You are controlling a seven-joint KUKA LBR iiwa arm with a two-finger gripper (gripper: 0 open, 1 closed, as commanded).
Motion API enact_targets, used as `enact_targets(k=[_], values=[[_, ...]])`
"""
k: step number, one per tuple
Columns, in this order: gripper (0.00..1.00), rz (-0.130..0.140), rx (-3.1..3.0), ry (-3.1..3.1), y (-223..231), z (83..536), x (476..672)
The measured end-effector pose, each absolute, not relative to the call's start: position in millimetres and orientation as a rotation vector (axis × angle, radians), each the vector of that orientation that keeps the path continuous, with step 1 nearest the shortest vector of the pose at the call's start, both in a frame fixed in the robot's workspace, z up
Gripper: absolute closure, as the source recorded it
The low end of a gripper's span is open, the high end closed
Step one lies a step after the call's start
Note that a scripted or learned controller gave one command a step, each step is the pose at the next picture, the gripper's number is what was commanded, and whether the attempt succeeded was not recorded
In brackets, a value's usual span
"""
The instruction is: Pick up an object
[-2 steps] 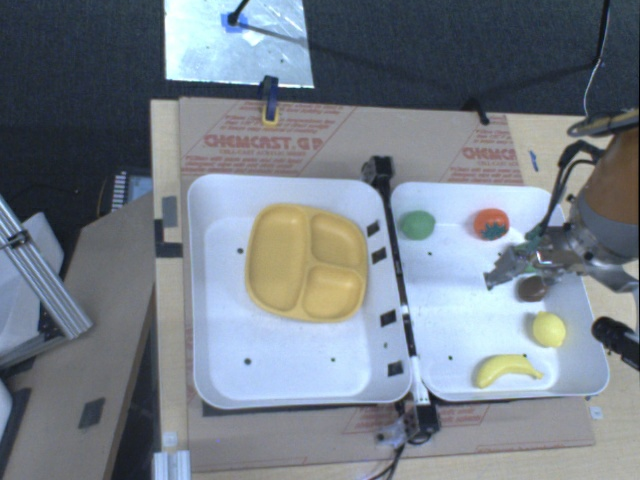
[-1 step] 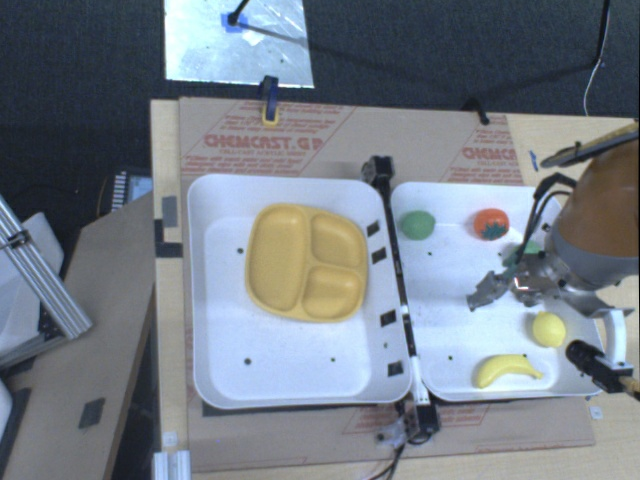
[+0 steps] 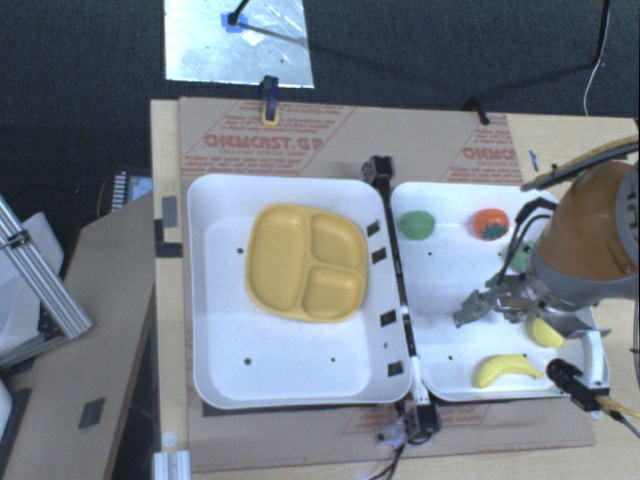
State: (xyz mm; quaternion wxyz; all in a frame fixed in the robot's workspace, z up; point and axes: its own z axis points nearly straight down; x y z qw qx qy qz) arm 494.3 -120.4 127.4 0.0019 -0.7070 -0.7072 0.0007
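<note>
- Where the grey arm with its orange band reaches in from the right, the gripper (image 3: 487, 306) hangs low over the right bin (image 3: 440, 368), its dark fingers pointing toward that bin's middle.
- How far apart the fingers stand I cannot tell from this slanted view, since they blur into one grey shape; nothing shows between them.
- A yellow banana (image 3: 506, 369) lies on the bin floor just below the gripper, toward the near rim, apart from it.
- A second small yellow piece (image 3: 546, 332) lies just right of the gripper, partly under the wrist; it may be a lemon, though too little of it shows to be sure.
- A green round object (image 3: 417, 225) sits above and left of the gripper, near the far rim.
- An orange-red round fruit (image 3: 490, 224) sits straight above the gripper, also near the far rim.
- Well to the gripper's left, across the divider, a yellow sectioned plate (image 3: 305, 261) lies in the left bin (image 3: 215, 368).
</note>
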Motion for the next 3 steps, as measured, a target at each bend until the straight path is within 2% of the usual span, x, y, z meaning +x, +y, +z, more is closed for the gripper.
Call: enact_targets(k=[1, 2, 3], values=[[0.00, 0.001, -2.220, -2.220, -120.1, 82.0, 494.3], [1.00, -0.003, -2.223, -2.223, -120.3, 94.8, 495.8], [1.00, -0.006, -2.220, -2.231, -112.8, 154.5, 501.6]])
